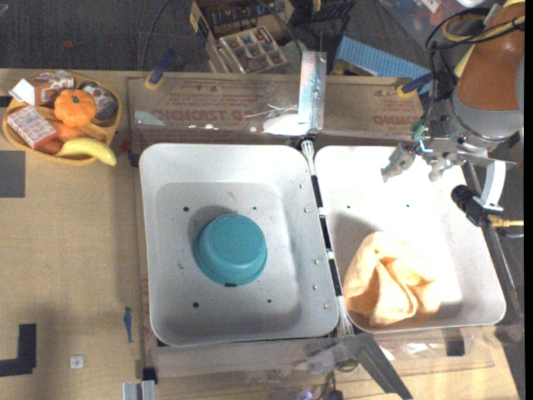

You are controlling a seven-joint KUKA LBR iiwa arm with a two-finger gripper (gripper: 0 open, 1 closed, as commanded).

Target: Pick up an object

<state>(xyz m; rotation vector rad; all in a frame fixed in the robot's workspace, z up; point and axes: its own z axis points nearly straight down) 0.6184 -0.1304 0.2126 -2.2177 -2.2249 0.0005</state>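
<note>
While my claw (pixel 414 163) hangs over the far end of the right bin (pixel 491 307), its fingers stand spread apart with nothing between them. Nearer the camera in that same bin lies a crumpled orange cloth (pixel 390 283). In the left bin (pixel 166 173) a teal bowl (pixel 231 248) sits upside down.

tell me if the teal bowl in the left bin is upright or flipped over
Flipped over. The teal bowl shows a flat round base on top with sides flaring down to the left bin floor, and no hollow inside is visible.
</note>
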